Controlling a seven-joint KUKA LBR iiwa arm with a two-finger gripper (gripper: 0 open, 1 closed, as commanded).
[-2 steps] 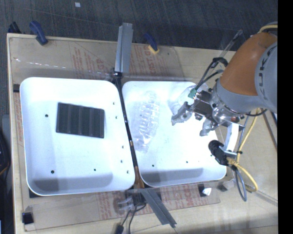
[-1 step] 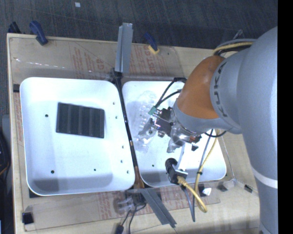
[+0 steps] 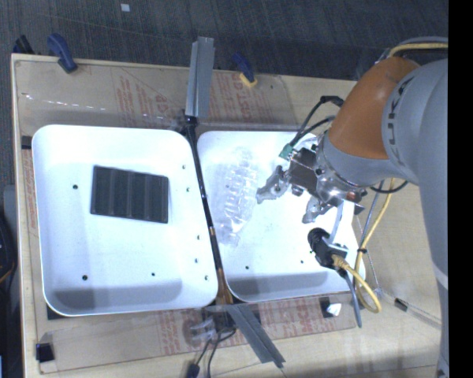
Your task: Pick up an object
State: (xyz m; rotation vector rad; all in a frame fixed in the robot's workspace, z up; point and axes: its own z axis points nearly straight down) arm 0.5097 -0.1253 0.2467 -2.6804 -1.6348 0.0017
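Observation:
A dark grey ribbed rectangular pad (image 3: 130, 194) lies flat in the left bin (image 3: 55, 282). A clear plastic piece (image 3: 235, 195), hard to make out against the white, lies along the left side of the right bin (image 3: 276, 286). My gripper (image 3: 291, 201) hovers over the middle of the right bin, just right of the clear piece. Its two fingers stand spread apart, with nothing between them. One fingertip (image 3: 266, 191) points toward the clear plastic.
The grey arm with its orange band (image 3: 370, 116) covers the right bin's right side. Cables and a yellow hose (image 3: 355, 278) hang near that bin's right rim. A metal divider bar (image 3: 199, 77) runs between the bins at the back, and blue clamps (image 3: 61, 53) sit on the bench's far edge.

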